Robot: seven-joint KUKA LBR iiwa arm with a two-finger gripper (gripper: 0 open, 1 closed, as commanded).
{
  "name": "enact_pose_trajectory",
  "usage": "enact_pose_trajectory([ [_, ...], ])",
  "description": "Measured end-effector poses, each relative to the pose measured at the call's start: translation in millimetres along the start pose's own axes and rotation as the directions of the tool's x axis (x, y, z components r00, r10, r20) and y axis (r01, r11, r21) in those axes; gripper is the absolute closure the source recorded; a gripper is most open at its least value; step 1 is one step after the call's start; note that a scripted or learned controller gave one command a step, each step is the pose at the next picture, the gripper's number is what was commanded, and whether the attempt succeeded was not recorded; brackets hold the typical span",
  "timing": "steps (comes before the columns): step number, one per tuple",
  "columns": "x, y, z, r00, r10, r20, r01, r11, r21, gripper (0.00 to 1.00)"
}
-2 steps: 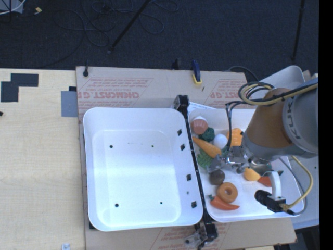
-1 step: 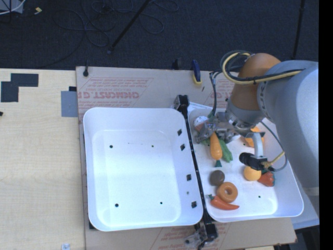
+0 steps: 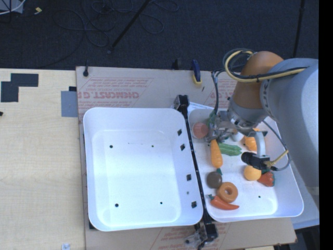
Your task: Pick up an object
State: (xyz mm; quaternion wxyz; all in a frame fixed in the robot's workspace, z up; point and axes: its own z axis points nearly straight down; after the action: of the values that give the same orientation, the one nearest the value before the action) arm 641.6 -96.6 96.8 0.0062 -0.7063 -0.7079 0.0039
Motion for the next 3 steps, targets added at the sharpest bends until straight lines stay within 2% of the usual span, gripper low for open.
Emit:
enact_pose_trajectory([
  [1, 15.2, 1.2, -30.0, 1.000, 0.002, 0.004, -0.002, 1.000, -0.011, 1.00],
  [2, 86.2, 1.4, -93.6, 1.000, -0.002, 0.002, 0.002, 1.000, -0.015, 1.00],
  [3, 125.4, 0.9, -90.1, 1.000, 0.000, 0.003, 0.000, 1.000, -0.011, 1.00],
])
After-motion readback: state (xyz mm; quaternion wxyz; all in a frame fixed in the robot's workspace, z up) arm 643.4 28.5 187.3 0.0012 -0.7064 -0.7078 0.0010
